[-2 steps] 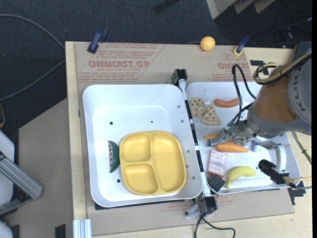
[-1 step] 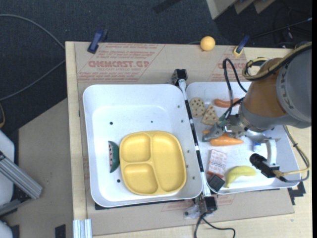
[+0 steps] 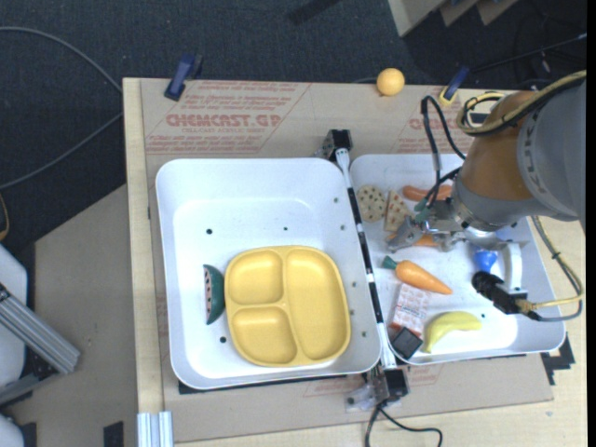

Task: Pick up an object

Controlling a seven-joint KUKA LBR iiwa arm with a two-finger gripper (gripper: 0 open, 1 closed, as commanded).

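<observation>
My gripper (image 3: 421, 231) is low in the right bin (image 3: 535, 338), at its upper middle, below the grey arm with the orange band (image 3: 494, 161). A small orange piece (image 3: 426, 242) lies right under it, partly hidden. An orange carrot (image 3: 424, 276) lies just below the gripper, apart from it. Two tan holed blocks (image 3: 372, 201) (image 3: 396, 212) stand to the gripper's left, and another orange piece (image 3: 415, 194) lies above it. A yellow banana (image 3: 452, 326) rests near the bin's front edge.
The left bin (image 3: 186, 203) holds a yellow divided plate (image 3: 284, 304) and a watermelon slice (image 3: 212, 293). The right bin also has a pink-white packet (image 3: 408, 307), a black block (image 3: 406, 343) and a blue piece (image 3: 484, 261). An orange ball (image 3: 390, 81) sits on the bench behind.
</observation>
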